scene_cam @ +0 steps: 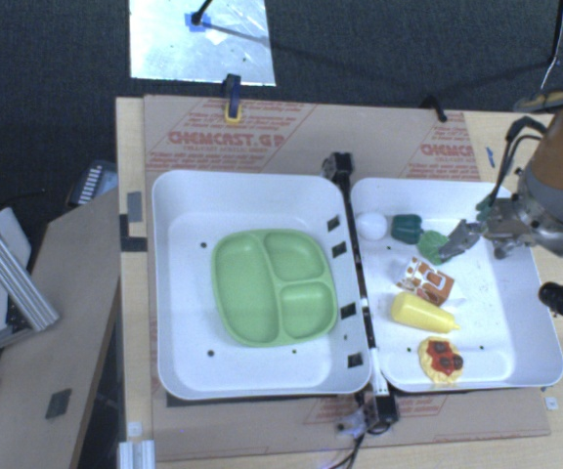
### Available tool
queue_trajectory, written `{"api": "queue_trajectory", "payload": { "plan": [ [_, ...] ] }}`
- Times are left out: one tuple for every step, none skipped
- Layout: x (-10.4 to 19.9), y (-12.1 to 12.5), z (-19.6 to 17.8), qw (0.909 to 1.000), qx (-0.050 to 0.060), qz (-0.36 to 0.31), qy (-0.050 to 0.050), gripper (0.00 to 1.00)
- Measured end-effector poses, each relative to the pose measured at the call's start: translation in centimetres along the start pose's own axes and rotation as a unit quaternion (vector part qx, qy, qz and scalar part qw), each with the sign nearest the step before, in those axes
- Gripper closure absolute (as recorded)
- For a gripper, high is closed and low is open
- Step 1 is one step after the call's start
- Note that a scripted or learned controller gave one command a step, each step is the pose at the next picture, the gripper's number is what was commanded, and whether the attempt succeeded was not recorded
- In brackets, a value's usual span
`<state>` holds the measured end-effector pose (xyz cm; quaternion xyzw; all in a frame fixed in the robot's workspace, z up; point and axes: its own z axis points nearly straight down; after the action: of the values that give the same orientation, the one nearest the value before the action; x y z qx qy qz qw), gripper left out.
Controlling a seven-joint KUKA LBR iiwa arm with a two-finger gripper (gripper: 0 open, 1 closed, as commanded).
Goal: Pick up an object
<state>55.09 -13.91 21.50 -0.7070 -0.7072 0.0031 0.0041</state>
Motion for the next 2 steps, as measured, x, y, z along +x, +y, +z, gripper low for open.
{"api": "queue_trajectory", "payload": {
  "plan": [
    [0.0, 0.3, -0.6, 1.0000, -0.006, -0.001, -0.001, 0.00],
    [0.0, 0.0, 5.7, 1.0000, -0.003, 0.000, 0.000, 0.00]
  ]
}}
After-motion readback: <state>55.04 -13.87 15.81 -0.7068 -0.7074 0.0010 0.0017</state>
